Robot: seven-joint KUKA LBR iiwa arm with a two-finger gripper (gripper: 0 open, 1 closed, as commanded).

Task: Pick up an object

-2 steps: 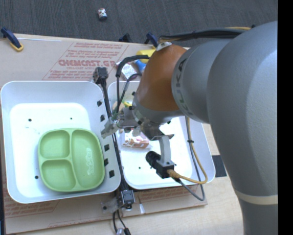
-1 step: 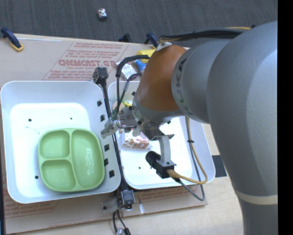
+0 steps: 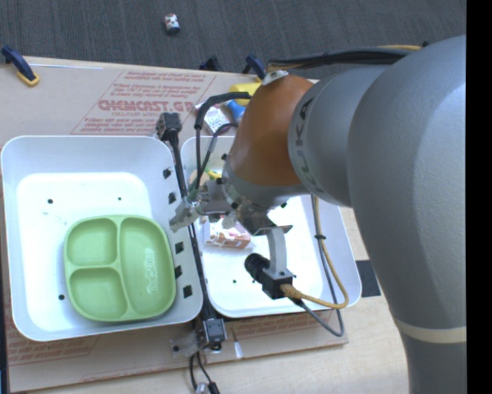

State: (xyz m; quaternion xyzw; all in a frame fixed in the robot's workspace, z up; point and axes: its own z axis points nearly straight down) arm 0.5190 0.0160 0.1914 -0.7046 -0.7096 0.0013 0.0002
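A fixed camera looks down at a slant on a bench with two shallow white bins side by side, resting on a sheet of brown cardboard (image 3: 81, 109) printed with red lettering.

The left bin (image 3: 16, 220) holds a pale green divided plate (image 3: 118, 267) with three compartments, lying flat toward the near side of the bin. Nothing touches it.

The right bin (image 3: 344, 290) is largely covered by the arm (image 3: 393, 179), a bulky grey body with an orange band (image 3: 266, 134) above the wrist, reaching in from the right and bending down over the bin's far left part. The gripper (image 3: 217, 212) sits low at the left side of this bin, close to the wall shared with the other bin, and cables loop around it. The wrist hides its tips, so whether they are spread or closed cannot be told.

Just beside the gripper, on the near side, a small packet (image 3: 227, 237) in white, pink and orange lies on the bin floor. It appears to rest on the floor rather than hang between any fingers. A yellow item (image 3: 247, 89) peeks out behind the arm at the far edge.

As a judgement: the arm is down at the likely target, but no lift shows. The pick is not yet done; a secure grip and a rise clear of the bin remain.
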